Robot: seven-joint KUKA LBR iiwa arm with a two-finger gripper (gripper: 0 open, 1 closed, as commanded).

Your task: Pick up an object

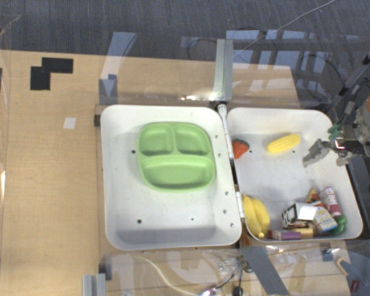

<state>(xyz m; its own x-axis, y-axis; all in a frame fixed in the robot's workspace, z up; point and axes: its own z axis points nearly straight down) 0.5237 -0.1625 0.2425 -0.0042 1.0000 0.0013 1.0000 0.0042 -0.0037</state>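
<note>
Gripper (324, 148) hung at the right edge of the frame, over the right side of the right bin (296, 117); whether it was open or closed could not be told, and nothing showed in its grasp. Its body was grey metal with a small green spot near the wrist, and one pale prong pointed down and to the left over the bin's floor.

Below and left of it lay the objects to pick. A yellow corn cob (283, 143), knobbly and oblong, lay tilted in the upper middle of the right bin, apart from the rest. A small red piece (240, 148) sat against the bin's left wall, just beside the divider. A smooth yellow banana bunch (256, 214) lay in the lower left corner of that bin. Along the bottom wall, towards the lower right corner, was a tight heap of small packages (311, 217): boxes, a can-like cylinder with a red label, and a dark flat bar, touching and overlapping one another.

Filling the left-centre of the frame, the left bin (120, 227) held a smooth green plastic plate (176, 155) with three compartments, rounded at the corners. Both bins were shallow, white and glossy, resting on a pale wooden bench (43, 196) with black markings at the upper left.
</note>
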